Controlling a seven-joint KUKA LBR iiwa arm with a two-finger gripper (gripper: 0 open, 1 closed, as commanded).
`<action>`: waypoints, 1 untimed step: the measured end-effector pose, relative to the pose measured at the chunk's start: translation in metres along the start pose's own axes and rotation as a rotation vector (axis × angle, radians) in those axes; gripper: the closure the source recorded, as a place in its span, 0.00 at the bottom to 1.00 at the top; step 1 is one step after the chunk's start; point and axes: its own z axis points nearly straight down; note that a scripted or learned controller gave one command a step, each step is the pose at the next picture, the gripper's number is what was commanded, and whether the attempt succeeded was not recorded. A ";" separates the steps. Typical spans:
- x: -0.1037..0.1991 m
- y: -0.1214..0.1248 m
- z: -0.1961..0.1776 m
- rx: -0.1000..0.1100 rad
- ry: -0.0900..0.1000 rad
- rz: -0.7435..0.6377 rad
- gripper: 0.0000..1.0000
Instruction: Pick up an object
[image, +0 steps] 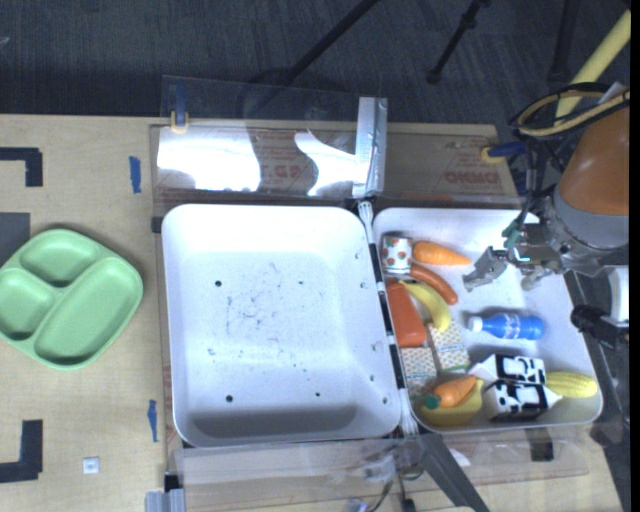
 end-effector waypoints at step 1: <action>0.002 0.026 0.031 -0.003 -0.002 -0.081 0.00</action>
